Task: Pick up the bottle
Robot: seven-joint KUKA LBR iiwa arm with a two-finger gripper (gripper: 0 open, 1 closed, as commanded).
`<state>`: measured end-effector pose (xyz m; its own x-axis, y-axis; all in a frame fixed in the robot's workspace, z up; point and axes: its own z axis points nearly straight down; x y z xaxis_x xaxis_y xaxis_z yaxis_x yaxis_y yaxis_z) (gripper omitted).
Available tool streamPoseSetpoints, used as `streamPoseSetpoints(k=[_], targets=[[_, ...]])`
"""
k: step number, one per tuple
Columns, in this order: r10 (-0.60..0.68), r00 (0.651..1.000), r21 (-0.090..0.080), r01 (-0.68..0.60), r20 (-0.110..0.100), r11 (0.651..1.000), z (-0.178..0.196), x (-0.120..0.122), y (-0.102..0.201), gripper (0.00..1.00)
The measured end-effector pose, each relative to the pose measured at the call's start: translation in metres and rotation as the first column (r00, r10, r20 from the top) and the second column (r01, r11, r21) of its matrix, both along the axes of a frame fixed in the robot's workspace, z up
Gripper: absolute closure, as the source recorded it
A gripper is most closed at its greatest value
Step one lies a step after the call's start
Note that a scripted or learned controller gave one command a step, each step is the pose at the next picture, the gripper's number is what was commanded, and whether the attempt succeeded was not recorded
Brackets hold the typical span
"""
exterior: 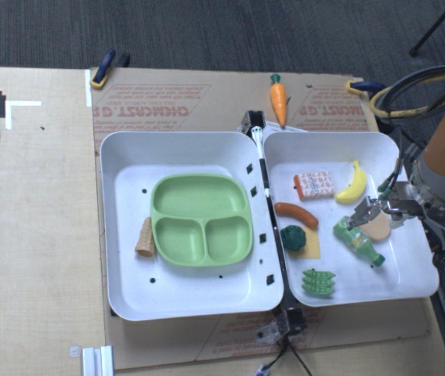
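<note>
Hand (369,212) w/ metal fingers at slim green plastic bottle (358,241); open/closed can't tell.

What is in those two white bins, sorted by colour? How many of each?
Green: 4, namely the divided plastic plate, the clear green bottle, the round broccoli toy and the pea pods.
Yellow: 1, the banana.
Red or orange: 2, the sausage and the red-printed packet.
Tan: 1, the cone.
Total: 8.
</note>
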<state>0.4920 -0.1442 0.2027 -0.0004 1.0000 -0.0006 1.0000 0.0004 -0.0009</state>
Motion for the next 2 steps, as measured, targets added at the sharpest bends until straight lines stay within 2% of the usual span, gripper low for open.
streamPoseSetpoints(k=[1,2], targets=[[0.006,1.0,0.0,-0.006,0.0,1.0,-0.1106,0.0212,-0.0045,0.0],[0.003,1.0,-0.001,-0.003,0.001,1.0,-0.1011,0.0214,-0.005,1.0]])
